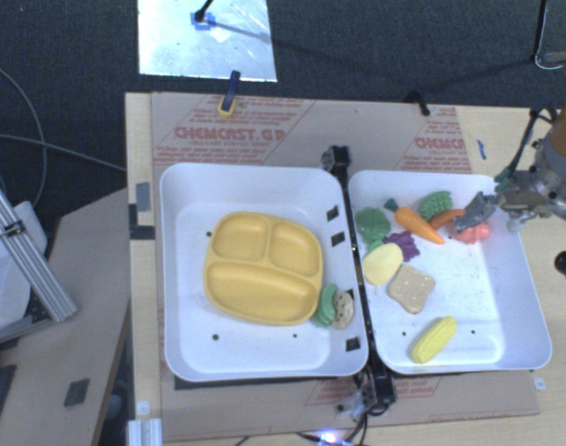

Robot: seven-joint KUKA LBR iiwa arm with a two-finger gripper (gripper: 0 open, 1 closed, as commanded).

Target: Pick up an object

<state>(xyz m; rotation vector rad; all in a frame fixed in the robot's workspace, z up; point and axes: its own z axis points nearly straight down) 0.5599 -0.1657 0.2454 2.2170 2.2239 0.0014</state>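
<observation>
Camera view: hand (477, 214) over red toy (475, 232)

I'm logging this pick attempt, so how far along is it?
Nothing looks lifted yet: the carrot, bread slice and corn all lie in the right bin. In hand: the gripper is low over that bin's far right corner, beside a red toy. Whether it has closed on anything is not clear. Left: a firm grasp and the lift.

2 white bins (185, 249), cardboard sheet (264, 128), metal plate (204, 26), grey carpet (59, 45)
</observation>
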